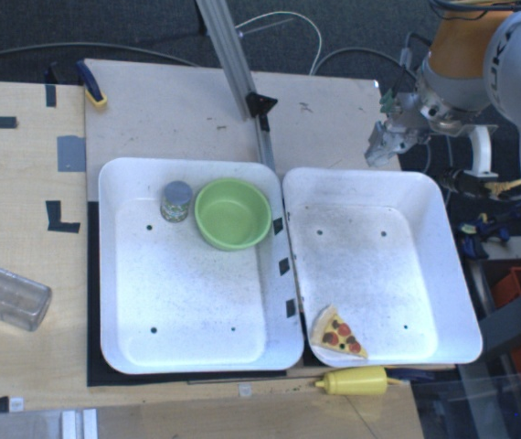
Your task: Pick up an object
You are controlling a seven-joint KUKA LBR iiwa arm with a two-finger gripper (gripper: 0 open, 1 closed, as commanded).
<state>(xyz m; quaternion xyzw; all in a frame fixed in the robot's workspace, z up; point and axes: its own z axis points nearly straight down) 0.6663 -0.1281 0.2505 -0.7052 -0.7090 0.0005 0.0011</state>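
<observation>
A green bowl (233, 213) sits in the far part of the left bin (123, 337), with a small grey-lidded jar (176, 200) touching its left side. A pizza slice toy (337, 333) lies at the near left corner of the right bin (443, 245). My gripper (382, 144) hangs above the bench just beyond the right bin's far edge, apart from all the objects, with nothing seen in it.
A yellow mustard bottle (356, 382) lies on the bench in front of the right bin. A clear plastic container (5, 293) lies at the far left. A slanted metal pole (233, 53) rises behind the bins. Cables cross the back.
</observation>
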